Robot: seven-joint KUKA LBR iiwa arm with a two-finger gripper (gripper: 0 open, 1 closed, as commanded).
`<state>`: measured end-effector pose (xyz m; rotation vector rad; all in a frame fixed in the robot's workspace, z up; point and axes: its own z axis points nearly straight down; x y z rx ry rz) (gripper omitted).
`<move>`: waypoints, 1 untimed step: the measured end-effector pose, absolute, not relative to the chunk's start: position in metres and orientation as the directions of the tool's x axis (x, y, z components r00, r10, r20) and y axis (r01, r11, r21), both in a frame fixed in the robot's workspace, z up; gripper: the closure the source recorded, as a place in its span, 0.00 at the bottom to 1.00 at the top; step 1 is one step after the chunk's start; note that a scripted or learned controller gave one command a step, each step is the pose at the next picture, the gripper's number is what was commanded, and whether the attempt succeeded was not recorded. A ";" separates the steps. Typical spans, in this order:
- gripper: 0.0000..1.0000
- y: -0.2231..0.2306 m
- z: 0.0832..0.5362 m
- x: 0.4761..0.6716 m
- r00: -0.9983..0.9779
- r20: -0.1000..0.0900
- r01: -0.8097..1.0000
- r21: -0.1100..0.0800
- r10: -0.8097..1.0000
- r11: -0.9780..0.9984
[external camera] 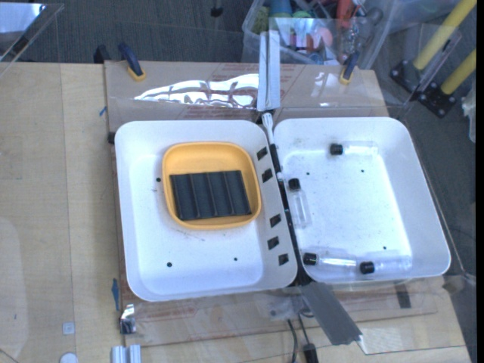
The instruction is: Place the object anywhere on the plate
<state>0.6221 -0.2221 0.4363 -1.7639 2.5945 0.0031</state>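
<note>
Camera view gives no way to tell whether the hand is apart or together. The dark ridged block [209,195] lies flat inside the yellow plate [175,159], which sits in the left bin [144,248] (so the placing looks done). Any next move calls only for not nudging the block.

clear tub of toys [333,13] cut off by top edge, contents blurred

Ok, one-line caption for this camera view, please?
Dark ridged block lying on the yellow plate in the left bin; clear tubes in the right bin.
</note>
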 end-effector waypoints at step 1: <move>1.00 -0.223 0.436 0.568 -0.026 -0.005 -1.000 0.000 -1.000 0.026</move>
